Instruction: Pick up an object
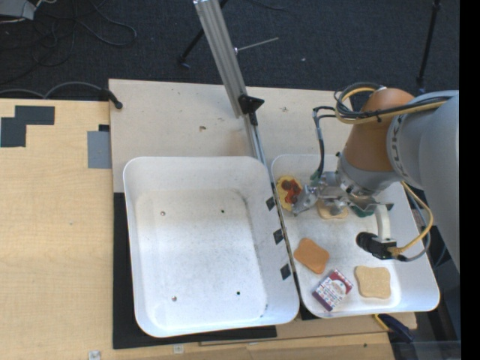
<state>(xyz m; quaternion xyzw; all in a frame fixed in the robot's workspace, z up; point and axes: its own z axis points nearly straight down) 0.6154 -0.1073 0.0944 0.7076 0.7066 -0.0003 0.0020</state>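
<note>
My gripper (pixel 309 199) hangs low in the right bin (pixel 420 295), near its back left corner, with the arm coming in from the right. Just left of it lies a yellow and red toy (pixel 287 189). A pale yellowish piece (pixel 333 211) sits right under the gripper body, partly hidden. A green thing (pixel 365 211) peeks out beside the wrist. Nearer the front lie an orange bun-like piece (pixel 311 255), a tan toast slice (pixel 373 282) and a red and white packet (pixel 332 289). Nothing can be seen held.
The left bin (pixel 150 172) is a wide white tray with a few dark specks. A slanted metal rail (pixel 225 58) rises behind the bins. Black clips (pixel 277 235) line the seam between the two bins.
</note>
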